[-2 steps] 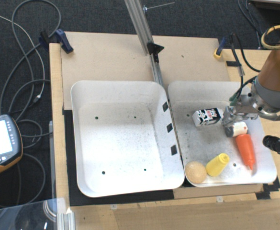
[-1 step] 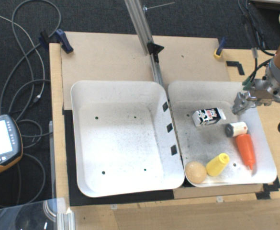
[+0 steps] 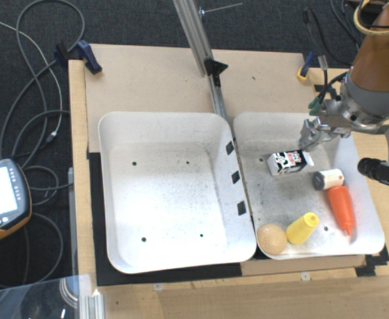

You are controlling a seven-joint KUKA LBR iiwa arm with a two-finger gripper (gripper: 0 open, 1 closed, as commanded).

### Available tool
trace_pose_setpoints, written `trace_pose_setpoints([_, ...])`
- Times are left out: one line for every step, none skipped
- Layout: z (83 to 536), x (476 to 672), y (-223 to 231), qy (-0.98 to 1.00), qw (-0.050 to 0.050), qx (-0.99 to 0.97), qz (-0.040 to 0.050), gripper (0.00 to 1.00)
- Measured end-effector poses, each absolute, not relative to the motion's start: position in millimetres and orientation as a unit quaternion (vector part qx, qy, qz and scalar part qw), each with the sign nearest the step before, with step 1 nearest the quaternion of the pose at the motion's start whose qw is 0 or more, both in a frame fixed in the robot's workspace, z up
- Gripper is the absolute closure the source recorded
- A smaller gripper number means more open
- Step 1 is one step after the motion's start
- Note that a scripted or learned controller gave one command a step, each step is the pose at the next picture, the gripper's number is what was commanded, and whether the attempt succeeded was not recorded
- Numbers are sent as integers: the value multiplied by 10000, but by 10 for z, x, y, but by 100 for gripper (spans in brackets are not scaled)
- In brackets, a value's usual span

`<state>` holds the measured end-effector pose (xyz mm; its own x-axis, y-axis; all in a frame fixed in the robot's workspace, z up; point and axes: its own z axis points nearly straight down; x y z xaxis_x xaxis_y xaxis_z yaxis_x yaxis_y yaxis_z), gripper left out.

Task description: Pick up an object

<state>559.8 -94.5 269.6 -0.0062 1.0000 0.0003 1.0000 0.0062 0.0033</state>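
The right bin holds a small black-and-white carton lying on its side near the middle. Just right of it lies an orange bottle with a white cap. A yellow bottle and a tan round ball rest near the front rim. My gripper hangs over the back part of the right bin, just above and to the right of the carton. Nothing shows held in it.
The left bin sits beside the right one, with a low divider and black clips between them. A slanted metal pole rises behind the bins. Blue clamps grip the bench's back edge.
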Motion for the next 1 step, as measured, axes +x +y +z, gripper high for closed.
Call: trace_pose_setpoints([2721, 5739, -378, 7098, 5, 7044, 16, 100])
